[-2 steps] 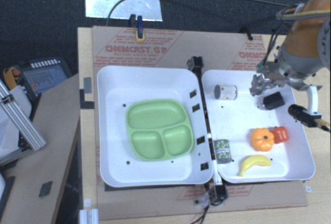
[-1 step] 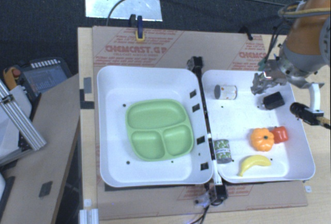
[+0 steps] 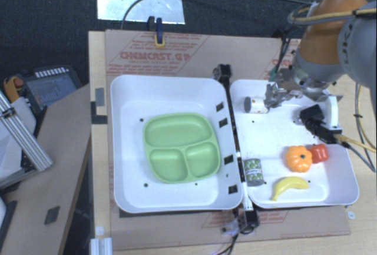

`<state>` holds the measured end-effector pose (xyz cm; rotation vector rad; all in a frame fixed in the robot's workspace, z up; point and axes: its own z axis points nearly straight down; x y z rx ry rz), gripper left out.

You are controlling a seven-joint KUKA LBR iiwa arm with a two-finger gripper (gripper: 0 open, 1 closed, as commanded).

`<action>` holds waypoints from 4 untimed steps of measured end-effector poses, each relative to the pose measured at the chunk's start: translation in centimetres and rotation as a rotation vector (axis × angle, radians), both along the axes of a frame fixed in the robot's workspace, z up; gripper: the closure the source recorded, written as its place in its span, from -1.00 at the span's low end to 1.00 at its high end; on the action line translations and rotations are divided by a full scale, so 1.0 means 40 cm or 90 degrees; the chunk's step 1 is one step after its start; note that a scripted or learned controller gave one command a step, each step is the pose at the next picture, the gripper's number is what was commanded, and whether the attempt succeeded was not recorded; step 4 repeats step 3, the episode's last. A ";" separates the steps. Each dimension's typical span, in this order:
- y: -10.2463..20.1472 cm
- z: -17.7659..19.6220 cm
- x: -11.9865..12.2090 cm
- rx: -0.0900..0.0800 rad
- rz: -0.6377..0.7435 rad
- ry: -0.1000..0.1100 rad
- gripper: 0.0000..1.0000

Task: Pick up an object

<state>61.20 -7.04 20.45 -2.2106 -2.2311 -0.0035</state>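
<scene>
Your two-finger metal gripper (image 3: 272,96) hangs just beside the small white cylinder (image 3: 255,105) at the right white bin's (image 3: 344,189) far left; I cannot tell its opening. Centre over the cylinder before you descend and close.

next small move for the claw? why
Probably ease the claw a little left and down onto the small white cylinder. It lies on its side just beside the fingertips in the right bin, nearer than the orange pumpkin or banana.
</scene>
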 end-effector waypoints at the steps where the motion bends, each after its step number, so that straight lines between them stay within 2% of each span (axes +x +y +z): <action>1: 0.138 -0.016 0.011 0.000 0.000 0.000 1.00; 2: 0.252 0.014 0.016 0.000 0.000 -0.001 1.00; 3: 0.407 0.043 0.032 0.001 0.001 -0.002 1.00; 4: 0.407 0.043 0.032 0.001 0.001 -0.002 1.00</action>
